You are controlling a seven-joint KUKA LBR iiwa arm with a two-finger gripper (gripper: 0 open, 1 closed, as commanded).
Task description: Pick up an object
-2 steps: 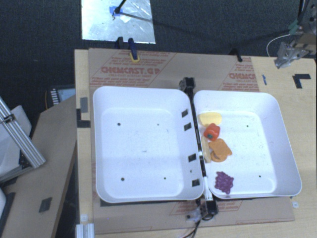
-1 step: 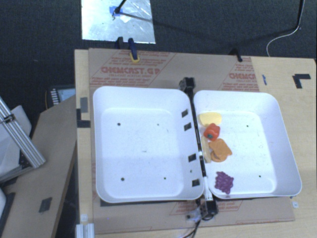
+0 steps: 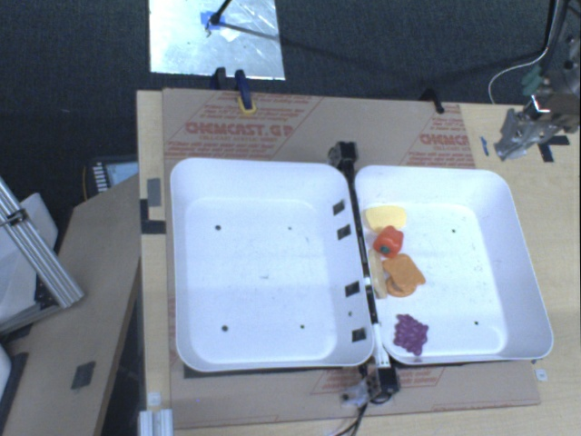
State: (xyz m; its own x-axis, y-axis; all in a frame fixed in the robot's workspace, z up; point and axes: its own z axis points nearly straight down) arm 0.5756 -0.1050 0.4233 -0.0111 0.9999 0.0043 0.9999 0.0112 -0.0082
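Camera view: pincer (image 3: 519, 139) hangs beyond right bin (image 3: 490, 189); its state unclear.

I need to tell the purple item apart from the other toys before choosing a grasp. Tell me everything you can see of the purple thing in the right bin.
The purple object is a small, bumpy cluster, like a toy bunch of grapes, matte violet, material unclear. It lies flat on the floor of the right bin, near the front-left corner, close to the divider between the two bins. It looks wider at the top and narrows toward the front. Nothing touches it: the orange-brown piece lies apart behind it, and the gripper hangs far off, above the bin's back-right corner.
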